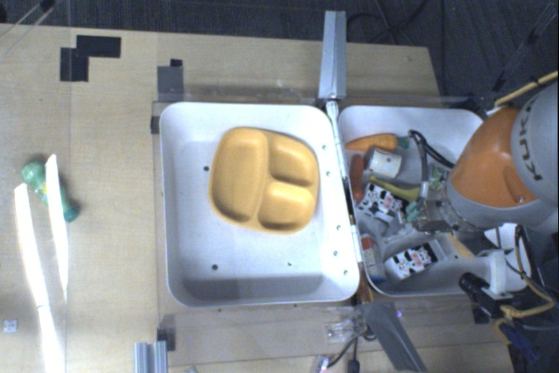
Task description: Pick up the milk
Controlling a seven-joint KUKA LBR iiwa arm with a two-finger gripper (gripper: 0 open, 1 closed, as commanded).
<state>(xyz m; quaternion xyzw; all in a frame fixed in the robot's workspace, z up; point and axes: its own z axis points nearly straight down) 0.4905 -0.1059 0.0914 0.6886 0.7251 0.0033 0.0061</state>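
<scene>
- The arm reaches in from the right, its orange band hanging over the right bin.
- The gripper is down low among the clutter in that bin; I can't tell how it stands or whether anything is in it.
- A white carton with dark print, probably the milk, lies just left of the gripper, near the wall between the bins.
- A second printed white pack lies near the front of the same bin.
- Something orange and a small can sit towards the back.
- The left bin holds a yellow tray with three hollows.
- A green thing lies on the bench, far left.
</scene>
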